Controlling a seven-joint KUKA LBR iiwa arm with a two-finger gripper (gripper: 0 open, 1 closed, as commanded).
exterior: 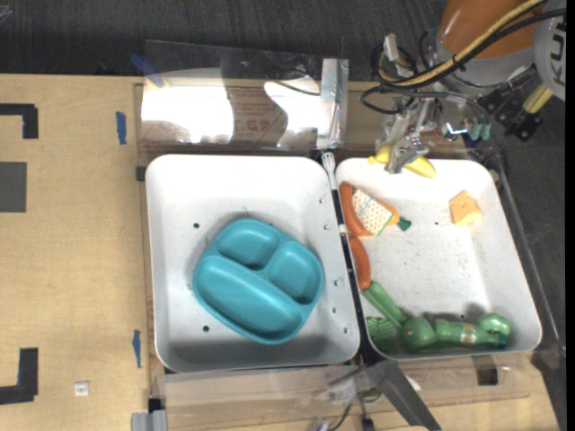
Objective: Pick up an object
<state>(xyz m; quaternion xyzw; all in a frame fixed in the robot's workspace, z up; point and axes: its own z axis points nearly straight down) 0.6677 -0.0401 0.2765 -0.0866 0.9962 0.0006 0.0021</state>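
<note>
Nearest us, along the front wall of the right bin [512,268], we see a row of green toy vegetables [440,332] lying end to end, with a longer green piece angling up toward the divider between the bins. Just beyond it, an orange carrot-like piece [359,257] lies along that bin's left wall. In the left bin [171,241], a teal divided plate [259,279] sits a little toward the front, its three compartments facing up.

Moving farther back in the right bin, we find a small patterned orange and white wedge [372,212] near the left wall, with a tiny dark green bit just beside it. Well apart from it, toward the right wall, rests a small orange block [464,207].

At the far wall of the right bin, a yellow banana-like object [415,162] sits right under the gripper [406,147]. We can see the yellow object between the fingers, which are closed on it, at the height of the bin's back rim.

Behind the bins, a clear plastic sheet [243,106] reflects light over the tabletop [63,241]. The arm's orange band [490,7] shows at the top right, with yellow and black cables looping down to the wrist.
</note>
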